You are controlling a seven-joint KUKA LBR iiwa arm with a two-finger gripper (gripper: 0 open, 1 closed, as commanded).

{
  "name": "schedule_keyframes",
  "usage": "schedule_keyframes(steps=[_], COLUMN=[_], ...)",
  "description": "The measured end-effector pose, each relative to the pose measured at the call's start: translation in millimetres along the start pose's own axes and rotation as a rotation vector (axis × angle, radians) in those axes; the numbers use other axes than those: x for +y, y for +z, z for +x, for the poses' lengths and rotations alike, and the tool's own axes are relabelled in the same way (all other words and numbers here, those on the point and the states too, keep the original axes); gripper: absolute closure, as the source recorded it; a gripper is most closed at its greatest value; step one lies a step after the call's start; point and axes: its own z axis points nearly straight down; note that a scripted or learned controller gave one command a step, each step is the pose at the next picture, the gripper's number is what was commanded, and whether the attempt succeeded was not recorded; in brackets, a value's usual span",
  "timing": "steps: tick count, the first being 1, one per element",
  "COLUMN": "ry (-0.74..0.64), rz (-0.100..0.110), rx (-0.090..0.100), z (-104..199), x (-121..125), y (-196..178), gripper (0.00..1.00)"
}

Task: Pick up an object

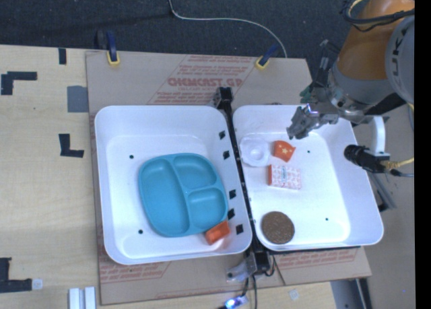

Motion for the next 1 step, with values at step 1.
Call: schedule_keyframes(steps=[1], ry=[0.000], rz=[0.002], rx=[0.000], z=[58.1], x=[-8.8], y=[14.9], gripper=[1.00])
